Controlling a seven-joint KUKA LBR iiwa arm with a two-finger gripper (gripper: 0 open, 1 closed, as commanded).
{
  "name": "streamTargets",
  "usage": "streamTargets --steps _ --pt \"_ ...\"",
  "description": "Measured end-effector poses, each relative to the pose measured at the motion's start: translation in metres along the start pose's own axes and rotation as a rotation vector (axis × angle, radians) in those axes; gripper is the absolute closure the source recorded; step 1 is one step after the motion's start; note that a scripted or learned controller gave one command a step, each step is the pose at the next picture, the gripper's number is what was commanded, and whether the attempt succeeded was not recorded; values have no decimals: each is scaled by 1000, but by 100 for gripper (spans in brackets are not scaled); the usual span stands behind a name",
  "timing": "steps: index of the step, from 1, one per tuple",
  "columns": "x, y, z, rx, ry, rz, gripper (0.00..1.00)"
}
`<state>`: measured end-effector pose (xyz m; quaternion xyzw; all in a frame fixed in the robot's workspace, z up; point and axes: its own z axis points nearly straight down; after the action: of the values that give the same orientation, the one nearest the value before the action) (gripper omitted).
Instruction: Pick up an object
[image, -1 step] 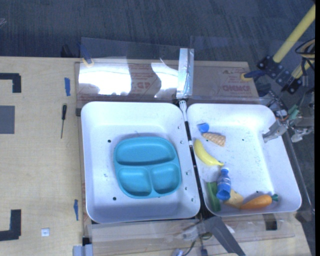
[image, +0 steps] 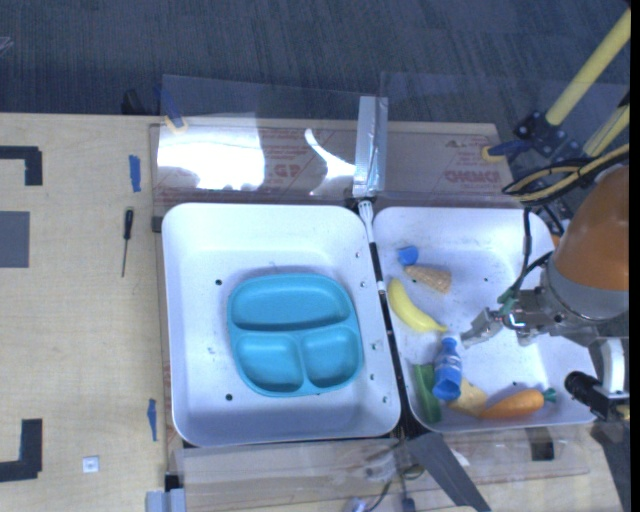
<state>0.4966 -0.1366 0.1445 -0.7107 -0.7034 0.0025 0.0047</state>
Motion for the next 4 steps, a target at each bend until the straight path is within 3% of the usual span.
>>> streamTargets --steps 1,2,3,4 --pt "45 -15 57 -17 -5 -89 0" --pt "68 -17 -41 -15 -5 -358 0" --pt "110 -18 -40 -10 -5 -548 0" --pt "53 -17 -39 -11 -7 -423 0"
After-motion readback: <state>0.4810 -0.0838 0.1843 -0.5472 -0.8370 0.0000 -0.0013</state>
